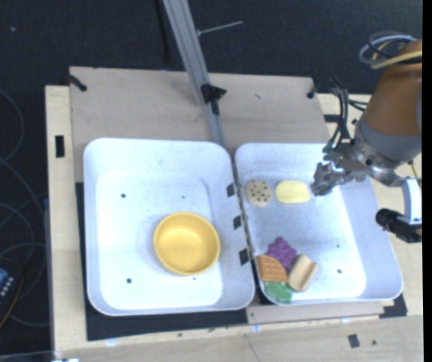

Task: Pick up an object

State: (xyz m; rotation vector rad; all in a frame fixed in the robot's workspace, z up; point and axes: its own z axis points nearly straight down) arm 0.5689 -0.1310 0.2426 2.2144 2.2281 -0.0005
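Landmark: take the right bin (366, 277) as your reference.
Near corner: a purple piece (280, 248), a bread-like piece (302, 271) and a green piece (277, 292) lie bunched together, touching.
Middle, left wall: a speckled cookie (258, 192), with a yellow piece (292, 192) just beside it.
Far side: the gripper (323, 179) sits just beside the yellow piece — you cannot tell how its hand is set.
Progress: judge nothing lifted yet — the grasp and raise are left.
Beyond the left wall: a yellow bowl (186, 242).
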